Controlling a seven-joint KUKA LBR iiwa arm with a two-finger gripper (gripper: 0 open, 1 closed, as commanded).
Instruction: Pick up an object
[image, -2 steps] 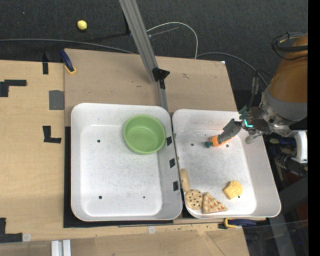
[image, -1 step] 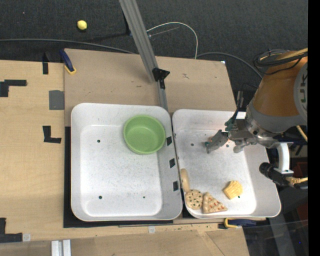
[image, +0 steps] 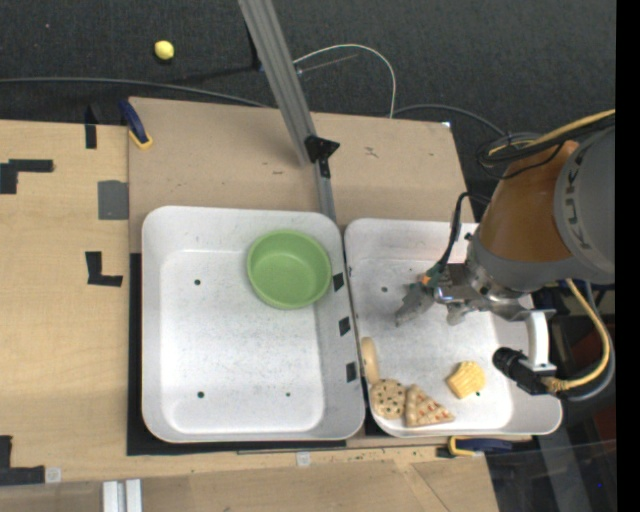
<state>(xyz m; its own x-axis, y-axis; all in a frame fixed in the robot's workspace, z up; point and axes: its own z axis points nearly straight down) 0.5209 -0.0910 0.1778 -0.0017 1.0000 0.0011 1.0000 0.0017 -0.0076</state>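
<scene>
The things on offer for picking lie in the right-hand bin (image: 400, 250), gathered along its near edge. A yellow block of cheese-like food (image: 465, 380) sits toward the near right, on its own. Left of it, a triangular slice of pizza (image: 425, 409) lies flat against the near rim, touching a round speckled cracker (image: 388, 398) on its left. Just beyond the cracker, a pale oblong piece (image: 369, 357) rests against the bin's left wall; what it is I cannot make out.

The gripper (image: 432, 300) hangs over the middle of this same bin, farther back than the food and well apart from all of it. Its two grey fingers are spread, one pointing down to the left (image: 410, 305) and the other to the right, with nothing between them. Above it the wrist rises into the orange band (image: 525, 215) and the grey arm (image: 600, 200), which comes in from the right.

In the left-hand bin (image: 180, 300) a green bowl (image: 289, 268) stands upright at the far right corner, close to the wall shared with the other bin. Both bins sit on a wooden bench (image: 60, 330). A grey metal bar (image: 285, 85) slants down from the far side to the gap between the bins, and a small yellow ball (image: 164, 49) lies on the dark floor beyond the bench.
</scene>
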